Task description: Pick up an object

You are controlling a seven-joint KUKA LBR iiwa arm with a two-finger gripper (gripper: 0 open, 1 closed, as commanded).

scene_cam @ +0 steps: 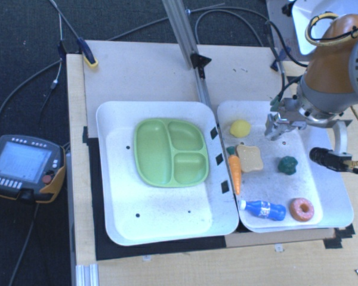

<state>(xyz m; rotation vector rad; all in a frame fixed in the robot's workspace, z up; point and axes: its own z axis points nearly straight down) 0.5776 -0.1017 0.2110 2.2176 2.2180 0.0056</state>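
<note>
Gripper (277, 126), metallic, grip state unclear, hangs empty above round yellow ball (240, 128) and bumpy green broccoli (287, 164).

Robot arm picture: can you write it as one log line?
gripper: over right bin | holding: nothing seen | nearest: lemon

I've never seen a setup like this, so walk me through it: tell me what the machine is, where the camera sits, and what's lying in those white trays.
One camera looks down at a slant on a bench. The grey robot arm reaches in from the right; its gripper hangs over the right bin, with nothing visibly between its fingers. That bin holds a yellow ball, a slice of bread, a carrot, a green broccoli piece, a blue bottle and a pink donut. The left bin holds a green divided plate.
</note>
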